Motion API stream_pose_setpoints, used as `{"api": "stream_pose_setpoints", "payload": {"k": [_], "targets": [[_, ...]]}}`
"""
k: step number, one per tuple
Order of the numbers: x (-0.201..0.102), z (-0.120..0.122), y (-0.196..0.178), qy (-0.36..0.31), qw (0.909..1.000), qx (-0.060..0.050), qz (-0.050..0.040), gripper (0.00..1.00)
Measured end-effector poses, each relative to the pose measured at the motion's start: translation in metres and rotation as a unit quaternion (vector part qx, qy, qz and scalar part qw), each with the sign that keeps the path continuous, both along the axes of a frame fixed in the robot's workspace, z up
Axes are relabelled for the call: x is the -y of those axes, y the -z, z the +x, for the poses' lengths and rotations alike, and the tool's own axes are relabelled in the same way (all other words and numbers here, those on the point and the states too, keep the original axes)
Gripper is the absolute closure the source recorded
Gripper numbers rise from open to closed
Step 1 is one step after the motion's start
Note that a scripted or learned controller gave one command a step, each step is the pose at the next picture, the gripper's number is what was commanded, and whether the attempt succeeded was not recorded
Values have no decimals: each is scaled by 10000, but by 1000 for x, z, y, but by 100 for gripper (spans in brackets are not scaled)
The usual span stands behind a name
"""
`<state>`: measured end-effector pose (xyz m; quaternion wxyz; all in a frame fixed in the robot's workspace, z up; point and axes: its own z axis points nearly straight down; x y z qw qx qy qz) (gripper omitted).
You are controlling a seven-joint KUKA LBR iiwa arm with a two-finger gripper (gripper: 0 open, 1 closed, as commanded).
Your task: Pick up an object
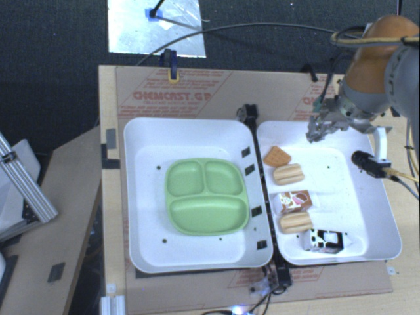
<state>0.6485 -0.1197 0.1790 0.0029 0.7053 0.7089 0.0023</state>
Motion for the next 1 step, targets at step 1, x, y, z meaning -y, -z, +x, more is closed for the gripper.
{"api": "stream_pose_setpoints", "payload": {"k": [1], "targets": [[6, -3, -47, 16, 10000, -3, -2, 100]]}}
